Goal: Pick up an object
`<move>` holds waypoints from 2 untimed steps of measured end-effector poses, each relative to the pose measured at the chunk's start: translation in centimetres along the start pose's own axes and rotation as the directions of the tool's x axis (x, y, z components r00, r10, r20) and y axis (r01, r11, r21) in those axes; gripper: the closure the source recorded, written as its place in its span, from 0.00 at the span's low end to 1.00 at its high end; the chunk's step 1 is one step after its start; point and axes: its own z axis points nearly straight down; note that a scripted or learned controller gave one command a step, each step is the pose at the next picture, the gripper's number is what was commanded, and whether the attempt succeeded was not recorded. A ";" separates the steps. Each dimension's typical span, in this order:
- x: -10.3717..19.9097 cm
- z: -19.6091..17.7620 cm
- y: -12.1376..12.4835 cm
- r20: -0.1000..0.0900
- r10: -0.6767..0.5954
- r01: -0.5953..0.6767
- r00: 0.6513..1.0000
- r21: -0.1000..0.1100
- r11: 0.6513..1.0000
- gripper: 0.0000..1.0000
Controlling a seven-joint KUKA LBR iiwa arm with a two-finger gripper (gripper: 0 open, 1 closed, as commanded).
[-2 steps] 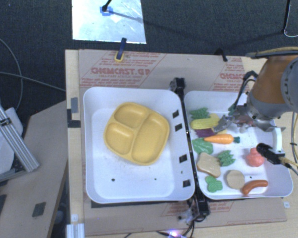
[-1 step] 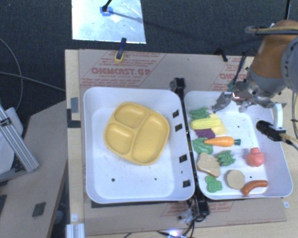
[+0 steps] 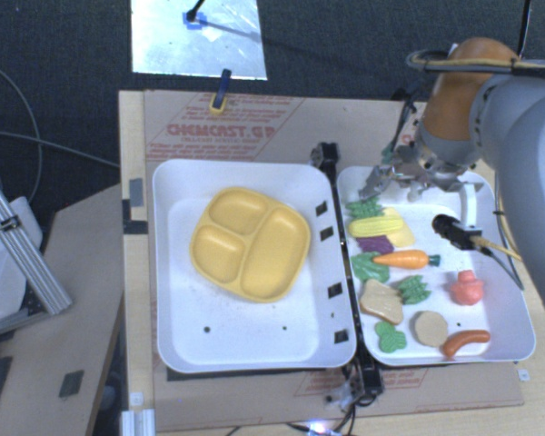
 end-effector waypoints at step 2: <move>-0.8 3.1 -18.1 0.003 0.008 -0.008 1.000 -0.011 1.000 0.00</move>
